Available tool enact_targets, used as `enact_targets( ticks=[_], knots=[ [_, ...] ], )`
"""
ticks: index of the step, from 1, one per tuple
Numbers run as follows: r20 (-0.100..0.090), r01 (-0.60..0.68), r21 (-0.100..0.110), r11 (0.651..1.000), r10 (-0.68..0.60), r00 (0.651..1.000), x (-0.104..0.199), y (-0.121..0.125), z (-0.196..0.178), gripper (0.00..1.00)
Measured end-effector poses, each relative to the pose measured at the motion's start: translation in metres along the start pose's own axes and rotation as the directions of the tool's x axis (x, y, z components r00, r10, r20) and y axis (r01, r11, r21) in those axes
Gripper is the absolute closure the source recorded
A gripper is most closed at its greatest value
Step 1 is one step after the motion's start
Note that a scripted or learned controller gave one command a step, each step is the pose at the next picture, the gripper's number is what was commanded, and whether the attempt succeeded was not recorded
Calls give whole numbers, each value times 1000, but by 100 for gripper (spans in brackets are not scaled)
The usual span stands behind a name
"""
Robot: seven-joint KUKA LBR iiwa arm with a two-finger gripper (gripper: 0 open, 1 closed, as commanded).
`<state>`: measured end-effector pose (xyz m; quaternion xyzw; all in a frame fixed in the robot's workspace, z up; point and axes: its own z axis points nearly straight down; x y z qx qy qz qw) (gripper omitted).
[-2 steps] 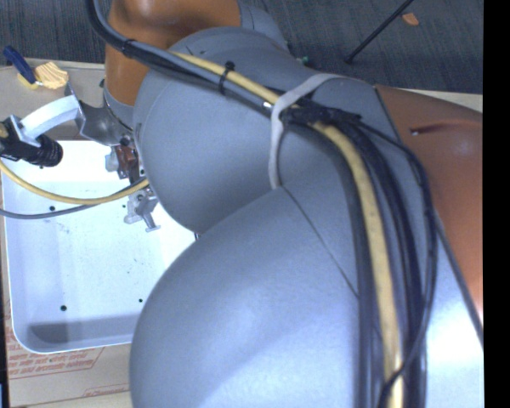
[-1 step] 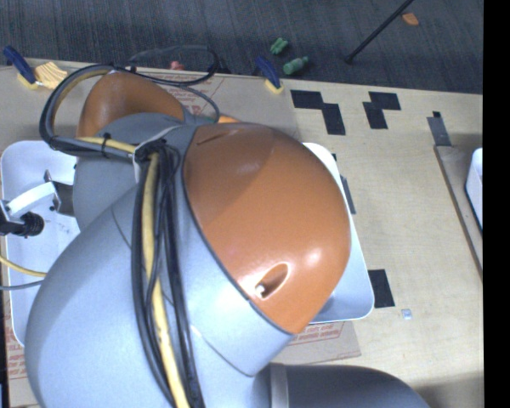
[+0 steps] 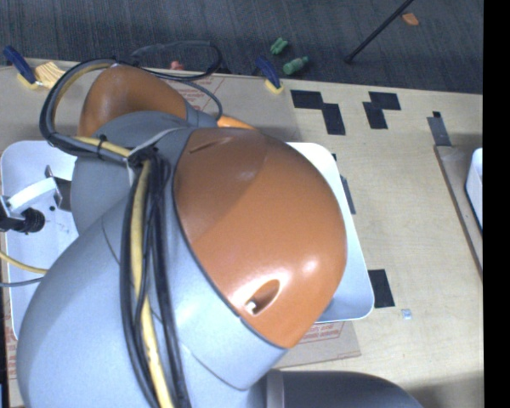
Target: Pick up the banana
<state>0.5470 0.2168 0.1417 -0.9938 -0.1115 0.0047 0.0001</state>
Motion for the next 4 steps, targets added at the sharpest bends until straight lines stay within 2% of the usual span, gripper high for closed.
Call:
enact_targets(
  ticks=[1,2,3,4],
  knots=[
    [-1,468,2,884,-468,884,9,1,51,100],
    [-2,692,1,722,-692,722,-39,-10,51,100],
    [-4,702,-1,712,-702,712,-70,-17,-27,100],
    [-2,702,0,712,-702,712,-70,-17,-27,0]
  ],
)
